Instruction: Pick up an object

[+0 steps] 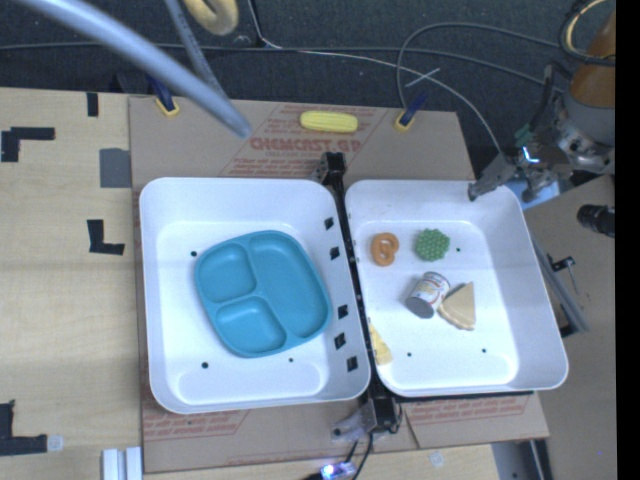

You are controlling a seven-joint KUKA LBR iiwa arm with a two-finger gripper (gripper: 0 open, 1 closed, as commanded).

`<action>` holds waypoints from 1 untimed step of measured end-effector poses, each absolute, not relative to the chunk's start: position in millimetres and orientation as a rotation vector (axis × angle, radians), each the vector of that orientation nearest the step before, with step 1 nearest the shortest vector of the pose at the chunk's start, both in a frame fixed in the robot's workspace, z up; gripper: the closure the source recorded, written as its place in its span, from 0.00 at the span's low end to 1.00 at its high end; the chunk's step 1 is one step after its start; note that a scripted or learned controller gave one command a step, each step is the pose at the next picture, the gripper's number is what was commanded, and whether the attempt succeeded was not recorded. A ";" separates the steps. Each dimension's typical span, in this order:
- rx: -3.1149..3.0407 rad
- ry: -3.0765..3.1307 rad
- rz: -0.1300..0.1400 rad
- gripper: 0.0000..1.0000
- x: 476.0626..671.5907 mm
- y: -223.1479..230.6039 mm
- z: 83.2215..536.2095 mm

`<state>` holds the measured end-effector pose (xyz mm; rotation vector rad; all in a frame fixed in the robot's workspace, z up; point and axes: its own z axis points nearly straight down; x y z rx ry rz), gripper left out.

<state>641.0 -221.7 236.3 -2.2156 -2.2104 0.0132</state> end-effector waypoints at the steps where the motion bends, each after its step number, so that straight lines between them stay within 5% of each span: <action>1: -2.220 -2.222 0.002 0.00 643.8 -221.2 245.2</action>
